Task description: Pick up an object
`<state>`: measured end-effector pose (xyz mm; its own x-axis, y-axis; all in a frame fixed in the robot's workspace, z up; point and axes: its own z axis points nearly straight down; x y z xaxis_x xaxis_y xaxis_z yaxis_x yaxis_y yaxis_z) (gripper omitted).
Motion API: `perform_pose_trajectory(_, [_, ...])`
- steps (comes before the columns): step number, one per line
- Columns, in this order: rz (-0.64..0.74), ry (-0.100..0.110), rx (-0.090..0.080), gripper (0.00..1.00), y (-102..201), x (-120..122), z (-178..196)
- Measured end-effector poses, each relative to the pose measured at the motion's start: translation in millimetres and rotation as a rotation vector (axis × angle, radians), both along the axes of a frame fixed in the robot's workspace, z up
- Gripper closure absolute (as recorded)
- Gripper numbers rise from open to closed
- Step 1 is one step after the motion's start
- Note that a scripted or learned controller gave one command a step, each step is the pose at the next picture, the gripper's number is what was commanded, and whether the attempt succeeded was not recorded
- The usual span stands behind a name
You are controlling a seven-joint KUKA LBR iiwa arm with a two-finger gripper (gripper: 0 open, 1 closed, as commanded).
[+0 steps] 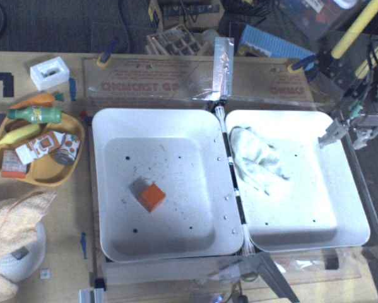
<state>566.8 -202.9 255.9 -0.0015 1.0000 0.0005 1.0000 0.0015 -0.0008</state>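
An orange cube (153,197) lies in the left bin (113,137), a little left of its middle. A crumpled white cloth (258,160) rests in the left half of the right bin (315,213). My gripper (346,135) hangs over the right bin's far right rim, well away from both objects. It is open, with nothing between its fingers.
A yellow bowl (37,172) of toy food sits left of the bins, with a beige cloth (15,232) below it and a small white box (50,72) above it. A clear panel (195,81) stands behind the bins. A yellow bar (360,19) and cables are at the upper right.
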Motion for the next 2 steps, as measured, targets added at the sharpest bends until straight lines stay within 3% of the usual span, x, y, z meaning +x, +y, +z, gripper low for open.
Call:
perform_pose_trajectory(1, [-0.146, 0.001, 0.000, 0.00, 101, 28, -91])
perform_pose_trajectory(2, [-0.067, -0.005, -0.003, 0.00, 21, 20, -71])
